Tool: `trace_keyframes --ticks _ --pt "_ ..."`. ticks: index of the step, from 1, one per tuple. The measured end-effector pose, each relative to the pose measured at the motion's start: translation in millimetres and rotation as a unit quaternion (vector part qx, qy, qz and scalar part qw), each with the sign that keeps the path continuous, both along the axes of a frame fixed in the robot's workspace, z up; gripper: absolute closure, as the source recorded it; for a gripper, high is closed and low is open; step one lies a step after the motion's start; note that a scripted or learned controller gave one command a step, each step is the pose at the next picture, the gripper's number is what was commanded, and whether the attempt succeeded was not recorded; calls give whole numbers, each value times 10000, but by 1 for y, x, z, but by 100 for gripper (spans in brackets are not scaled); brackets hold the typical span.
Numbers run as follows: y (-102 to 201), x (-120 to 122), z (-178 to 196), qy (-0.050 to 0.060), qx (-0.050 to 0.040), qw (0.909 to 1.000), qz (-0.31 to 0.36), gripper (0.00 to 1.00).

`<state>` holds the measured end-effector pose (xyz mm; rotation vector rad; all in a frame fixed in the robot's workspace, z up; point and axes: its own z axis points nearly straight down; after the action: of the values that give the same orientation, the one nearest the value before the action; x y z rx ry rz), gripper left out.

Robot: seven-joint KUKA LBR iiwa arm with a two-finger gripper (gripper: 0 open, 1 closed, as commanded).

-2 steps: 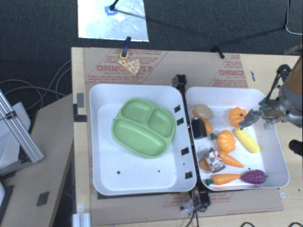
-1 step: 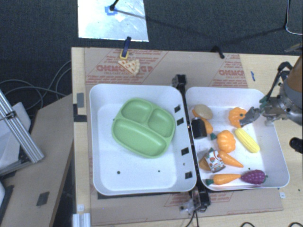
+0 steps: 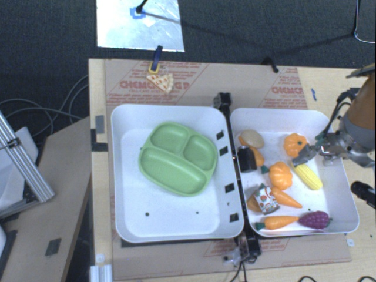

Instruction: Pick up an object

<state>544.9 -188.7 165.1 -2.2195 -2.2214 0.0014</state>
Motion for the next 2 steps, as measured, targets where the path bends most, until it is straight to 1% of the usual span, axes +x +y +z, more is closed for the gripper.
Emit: trace_keyframes --ticks 1,2 --pt "-2 -9 -50 -32 -21 10000 -9 0" --pt "-2 -8 -82 -7 -4 10000 -1 0"
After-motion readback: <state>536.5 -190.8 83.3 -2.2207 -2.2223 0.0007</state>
